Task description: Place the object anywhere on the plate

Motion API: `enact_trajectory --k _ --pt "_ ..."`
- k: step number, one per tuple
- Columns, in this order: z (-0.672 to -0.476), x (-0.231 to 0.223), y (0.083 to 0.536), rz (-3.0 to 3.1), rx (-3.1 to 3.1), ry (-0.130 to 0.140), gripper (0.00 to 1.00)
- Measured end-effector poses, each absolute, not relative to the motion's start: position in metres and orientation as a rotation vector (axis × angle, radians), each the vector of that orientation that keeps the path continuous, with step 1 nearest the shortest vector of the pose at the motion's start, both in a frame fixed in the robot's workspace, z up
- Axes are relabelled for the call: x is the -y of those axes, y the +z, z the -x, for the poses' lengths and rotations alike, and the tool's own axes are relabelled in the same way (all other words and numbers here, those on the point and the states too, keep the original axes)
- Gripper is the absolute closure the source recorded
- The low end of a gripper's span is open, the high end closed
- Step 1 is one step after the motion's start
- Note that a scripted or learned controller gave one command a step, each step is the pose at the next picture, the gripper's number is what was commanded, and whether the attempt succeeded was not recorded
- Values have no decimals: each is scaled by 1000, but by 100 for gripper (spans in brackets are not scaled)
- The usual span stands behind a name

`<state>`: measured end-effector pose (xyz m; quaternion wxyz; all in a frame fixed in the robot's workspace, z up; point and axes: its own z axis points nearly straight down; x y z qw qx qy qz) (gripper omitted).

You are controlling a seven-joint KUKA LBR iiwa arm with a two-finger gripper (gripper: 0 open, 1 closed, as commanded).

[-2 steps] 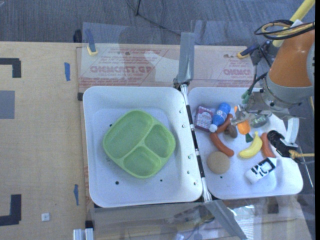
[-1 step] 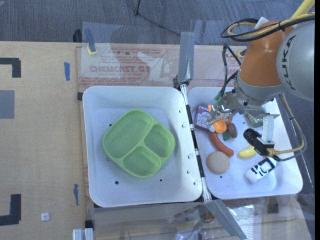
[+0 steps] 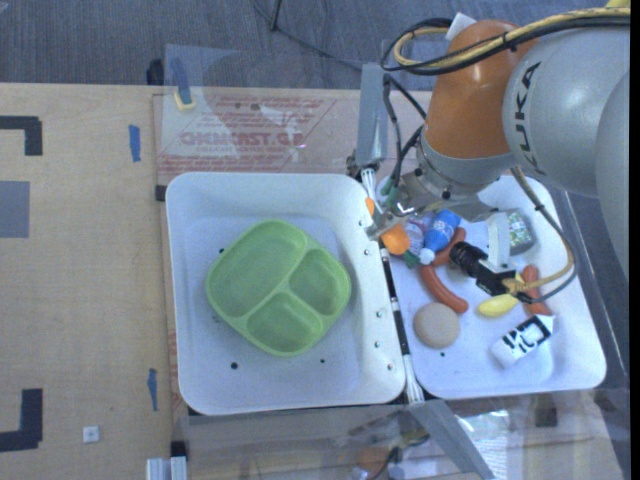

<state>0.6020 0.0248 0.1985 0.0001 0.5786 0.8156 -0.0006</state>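
**Arm over the toy pile**

A green plate (image 3: pixel 279 286) with three dips sits in the left bin (image 3: pixel 200 208), at the middle of the frame. It looks smooth and plastic. The right bin (image 3: pixel 570 368) holds small toys: a round tan ball (image 3: pixel 436 325), a long red sausage (image 3: pixel 443 289), a yellow banana (image 3: pixel 497 306), and a white block (image 3: pixel 522 340) with black marks. The gripper (image 3: pixel 392 216) hangs at the upper left of that pile, near an orange toy (image 3: pixel 396 238). I cannot tell how the hand stands or if it holds anything. The bench (image 3: pixel 80 298) is pale wood with blue tape bits.
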Motion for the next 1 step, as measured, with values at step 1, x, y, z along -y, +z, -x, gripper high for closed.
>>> enact_trajectory --k 1 --pt "-580 -65 181 -1745 -2618 -6 100"
